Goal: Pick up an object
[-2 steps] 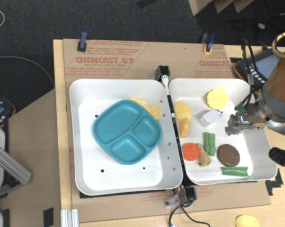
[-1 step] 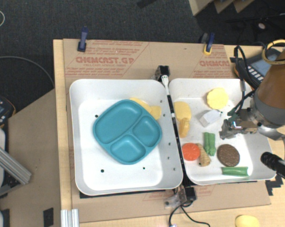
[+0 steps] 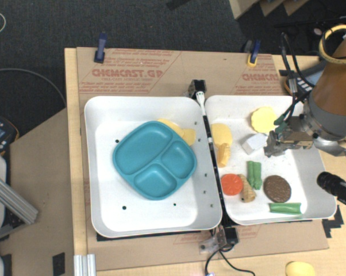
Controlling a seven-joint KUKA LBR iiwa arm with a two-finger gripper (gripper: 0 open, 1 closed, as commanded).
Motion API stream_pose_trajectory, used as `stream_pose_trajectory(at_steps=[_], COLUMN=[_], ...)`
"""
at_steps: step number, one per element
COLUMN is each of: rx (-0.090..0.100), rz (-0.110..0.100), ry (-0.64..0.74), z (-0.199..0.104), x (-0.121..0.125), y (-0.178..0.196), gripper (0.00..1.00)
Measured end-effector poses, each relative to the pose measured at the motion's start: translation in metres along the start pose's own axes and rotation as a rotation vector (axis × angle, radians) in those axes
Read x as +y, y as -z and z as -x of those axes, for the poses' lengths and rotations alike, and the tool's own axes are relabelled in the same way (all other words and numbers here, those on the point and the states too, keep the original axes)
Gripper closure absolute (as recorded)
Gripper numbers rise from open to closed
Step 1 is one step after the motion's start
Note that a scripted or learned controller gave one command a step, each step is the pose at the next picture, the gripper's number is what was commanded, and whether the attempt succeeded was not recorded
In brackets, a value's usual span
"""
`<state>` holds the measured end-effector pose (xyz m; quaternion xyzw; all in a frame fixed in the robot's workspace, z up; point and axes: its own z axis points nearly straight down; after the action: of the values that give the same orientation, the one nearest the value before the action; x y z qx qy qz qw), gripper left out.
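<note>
Over right bin (image 3: 319, 206), claw (image 3: 275, 149) grip unclear; green stick (image 3: 254, 174) below, long axis near-far.

yellow item (image 3: 181, 132) mostly under teal tray (image 3: 154, 160) | arm (image 3: 334, 91) cut by right edge (upper part)

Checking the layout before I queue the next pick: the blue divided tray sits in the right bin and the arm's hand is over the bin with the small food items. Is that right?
Not quite. The blue divided tray sits in the left bin, not the right one, as the camera view shows. The rest holds: the hand is over the right bin, which holds the small food items.
</note>
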<state>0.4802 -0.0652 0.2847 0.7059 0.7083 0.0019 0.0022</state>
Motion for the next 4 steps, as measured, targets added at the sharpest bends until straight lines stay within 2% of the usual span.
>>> stream_pose_trajectory(at_steps=[1,2,3,4], rx=[0.001,0.001,0.002,0.001], rz=[-0.015,0.001,-0.013,0.009], ry=[-0.008,0.002,-0.006,0.003], z=[0.042,-0.010,0.009,-0.031], x=[0.008,0.001,-0.003,0.001], y=[-0.096,-0.014,-0.104,0.030], gripper=[1.00,1.00,1.00,1.00])
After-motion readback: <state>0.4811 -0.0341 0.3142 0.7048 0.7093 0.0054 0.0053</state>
